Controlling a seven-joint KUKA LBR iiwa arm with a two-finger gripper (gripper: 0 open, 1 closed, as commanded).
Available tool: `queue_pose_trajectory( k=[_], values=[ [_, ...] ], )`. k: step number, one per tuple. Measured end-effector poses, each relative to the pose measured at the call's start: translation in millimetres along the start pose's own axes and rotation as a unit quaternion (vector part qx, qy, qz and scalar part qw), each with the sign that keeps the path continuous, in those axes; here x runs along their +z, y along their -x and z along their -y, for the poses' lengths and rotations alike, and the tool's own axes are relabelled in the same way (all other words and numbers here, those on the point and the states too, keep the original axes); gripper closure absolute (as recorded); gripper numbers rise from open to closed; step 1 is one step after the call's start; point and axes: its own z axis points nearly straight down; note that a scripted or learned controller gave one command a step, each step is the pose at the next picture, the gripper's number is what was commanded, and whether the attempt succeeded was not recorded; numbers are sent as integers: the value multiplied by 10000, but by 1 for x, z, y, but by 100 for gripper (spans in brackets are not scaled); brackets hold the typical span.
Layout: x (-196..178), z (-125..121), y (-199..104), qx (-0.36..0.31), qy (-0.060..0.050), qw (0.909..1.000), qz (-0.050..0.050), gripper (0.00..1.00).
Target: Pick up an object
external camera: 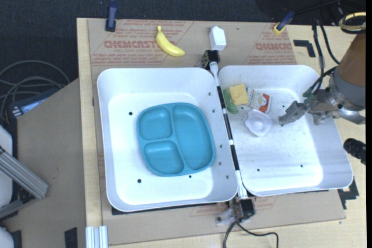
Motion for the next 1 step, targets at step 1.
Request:
queue_pose_trajectory(
  k=[1],
  values=[
    [108,-59,-24,-2,7,10000,-1,0]
  ],
)
